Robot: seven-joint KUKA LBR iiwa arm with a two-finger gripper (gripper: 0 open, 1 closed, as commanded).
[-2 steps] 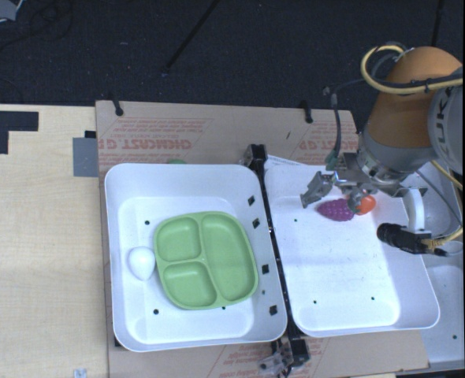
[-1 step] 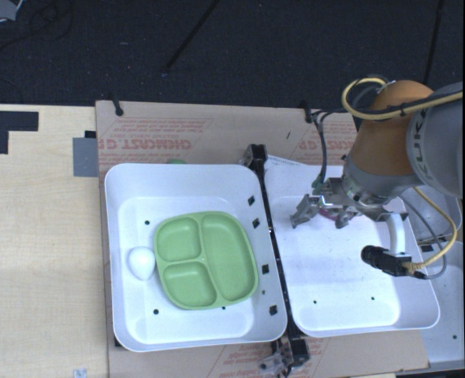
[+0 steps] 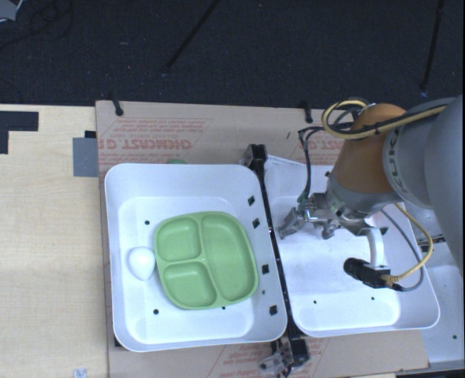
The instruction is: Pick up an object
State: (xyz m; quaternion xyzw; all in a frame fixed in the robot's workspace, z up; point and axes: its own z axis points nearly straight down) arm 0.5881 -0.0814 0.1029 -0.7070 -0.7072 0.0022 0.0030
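Tray: green three-compartment tray (image 3: 206,259) is lying flat in the left bin (image 3: 130,321), filling its middle.
Egg: white egg (image 3: 142,263) is touching the tray's left edge.
Gripper: gripper (image 3: 307,220) is hovering over the right bin (image 3: 358,317), near the divider; whether it is clenched, cannot tell.
Room: bare floor is showing nearer in the right bin.

Both white bins (image 3: 126,211) look like smooth moulded plastic with a soft sheen; the green divided plate (image 3: 205,258) is matt plastic, and the small white egg-like object (image 3: 142,263) beside it is smooth and faintly glossy. Bench top (image 3: 35,258) reads as pale wood grain, matt, with a brown printed cardboard sheet (image 3: 161,136) under the bins. Arm (image 3: 429,164) shows satin grey casing with a glossy orange band (image 3: 366,160); gripper (image 3: 307,219) parts look like bare metal, cables rubbery.
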